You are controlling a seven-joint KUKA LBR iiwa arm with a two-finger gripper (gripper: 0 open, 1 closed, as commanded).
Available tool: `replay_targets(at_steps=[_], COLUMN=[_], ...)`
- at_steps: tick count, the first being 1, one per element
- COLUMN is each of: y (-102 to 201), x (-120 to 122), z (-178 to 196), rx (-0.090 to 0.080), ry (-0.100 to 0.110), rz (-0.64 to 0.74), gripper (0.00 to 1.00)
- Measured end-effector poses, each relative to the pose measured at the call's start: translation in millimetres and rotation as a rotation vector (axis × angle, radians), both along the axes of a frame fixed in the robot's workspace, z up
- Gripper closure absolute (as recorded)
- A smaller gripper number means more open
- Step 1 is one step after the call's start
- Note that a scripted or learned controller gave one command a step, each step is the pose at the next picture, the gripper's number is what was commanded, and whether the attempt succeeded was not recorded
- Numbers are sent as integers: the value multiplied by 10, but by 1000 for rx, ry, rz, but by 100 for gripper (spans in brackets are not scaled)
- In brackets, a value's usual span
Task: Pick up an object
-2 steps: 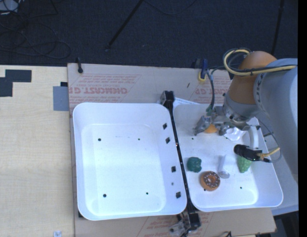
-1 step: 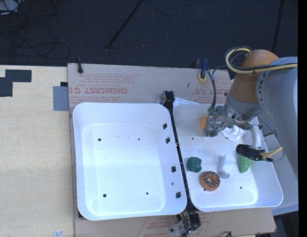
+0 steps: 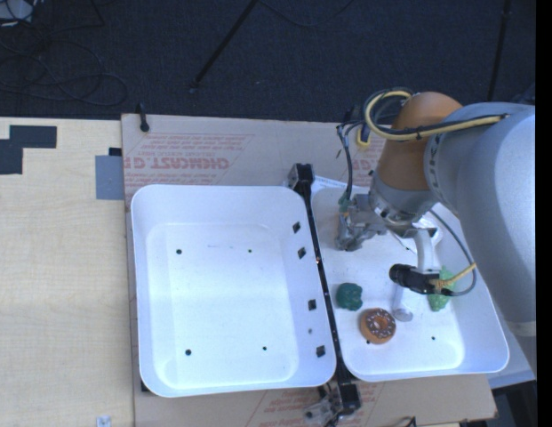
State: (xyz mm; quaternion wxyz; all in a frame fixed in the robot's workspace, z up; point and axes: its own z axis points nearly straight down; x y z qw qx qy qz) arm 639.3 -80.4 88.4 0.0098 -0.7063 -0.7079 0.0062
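Approach step: my gripper low in right bin, finger state unclear. Next, shift toward green lump or doughnut, then descend.

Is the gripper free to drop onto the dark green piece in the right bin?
Probably yes: the dark green piece lies apart from the donut, uncovered, with the gripper close above it in view.
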Motion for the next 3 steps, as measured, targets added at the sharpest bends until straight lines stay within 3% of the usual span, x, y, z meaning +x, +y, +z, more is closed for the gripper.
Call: replay_targets(at_steps=[1,3], y=[-17,-41], x=[40,54], z=[31,1243], rx=[-5,-5], ry=[-18,-26], rz=[-1,-1], gripper=[0,0])
